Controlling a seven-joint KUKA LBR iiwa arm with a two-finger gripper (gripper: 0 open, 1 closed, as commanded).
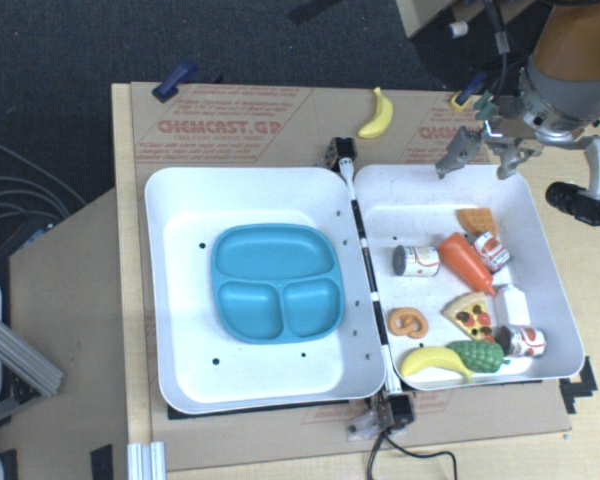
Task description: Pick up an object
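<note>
The gripper [477, 156] hung over the far edge of the right bin [550, 268], its two fingers spread apart with nothing between them. The toy carrot [465, 261] lay in that bin, near a small can [416, 260] and a pizza slice [470, 316].

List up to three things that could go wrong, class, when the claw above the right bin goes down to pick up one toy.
1. The claw, open, hangs over the right bin's back rim, away from the toys; descending there, it might grasp nothing.
2. The carrot, can and cracker touch, so a grasp may catch two.
3. The pizza slice lies flat; fingers could slide off.
</note>
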